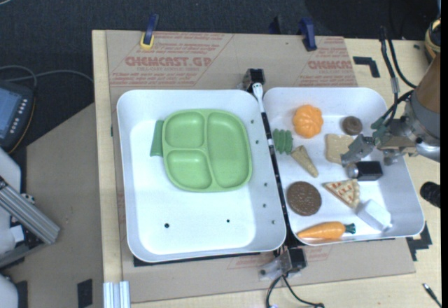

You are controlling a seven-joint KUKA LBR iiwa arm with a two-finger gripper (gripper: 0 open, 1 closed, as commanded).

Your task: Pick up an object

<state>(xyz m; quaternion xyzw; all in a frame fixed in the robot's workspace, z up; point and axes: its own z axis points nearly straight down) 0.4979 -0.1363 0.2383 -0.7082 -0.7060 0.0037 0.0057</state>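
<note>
Orange pizza wedge (343,192) lay just below-left of gripper (364,159) (right bin (402,194)), point toward bin's centre; jaw state unclear, cannot tell.

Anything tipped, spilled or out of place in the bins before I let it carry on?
Nothing stands out. The green divided plate lies flat in the left bin. The toy foods, among them the orange pumpkin, brown cookie, pizza slice and carrot, all sit inside the right bin. The claw hovers over that bin's right side.
</note>
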